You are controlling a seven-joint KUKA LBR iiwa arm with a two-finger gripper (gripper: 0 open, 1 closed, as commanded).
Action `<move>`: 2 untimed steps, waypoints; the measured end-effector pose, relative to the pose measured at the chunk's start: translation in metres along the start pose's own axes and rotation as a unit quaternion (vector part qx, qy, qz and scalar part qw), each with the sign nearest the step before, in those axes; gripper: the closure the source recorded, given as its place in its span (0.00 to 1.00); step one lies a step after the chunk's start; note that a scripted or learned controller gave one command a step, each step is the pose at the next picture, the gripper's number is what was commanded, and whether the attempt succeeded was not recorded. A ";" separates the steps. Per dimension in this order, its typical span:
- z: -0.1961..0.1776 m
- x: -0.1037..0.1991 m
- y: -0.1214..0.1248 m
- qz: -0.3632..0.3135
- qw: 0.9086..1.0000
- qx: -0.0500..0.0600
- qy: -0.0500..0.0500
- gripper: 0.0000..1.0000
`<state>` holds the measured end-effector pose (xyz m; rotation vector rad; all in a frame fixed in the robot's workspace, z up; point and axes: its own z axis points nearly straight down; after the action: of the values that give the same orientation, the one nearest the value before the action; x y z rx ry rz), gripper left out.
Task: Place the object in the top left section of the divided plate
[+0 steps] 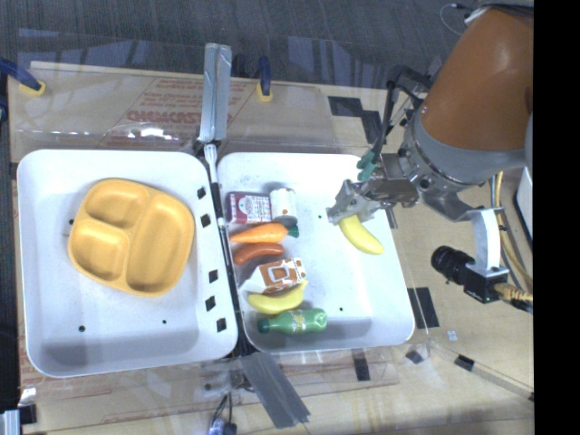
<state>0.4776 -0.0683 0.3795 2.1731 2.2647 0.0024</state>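
Leftward, yellow divided plate (131, 236) in left bin (54, 333); toy foods (272, 252) rightward

Along the left wall of the right bin (385, 311) lies a row of items: a dark red carton (246, 207) with a small can (284, 202) just beside it, then two orange pieces, perhaps carrots (257, 242). Below them sit a small orange and white toy (282, 272), a yellow banana (275, 298) and a green bottle (294, 322) lying on its side.
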 end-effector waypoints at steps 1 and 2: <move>0.176 0.060 0.000 -0.022 1.000 0.005 0.001 1.00; 0.122 0.009 -0.001 0.060 0.998 0.003 0.000 1.00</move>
<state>0.4767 -0.0591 0.2572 2.3081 2.1327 -0.0025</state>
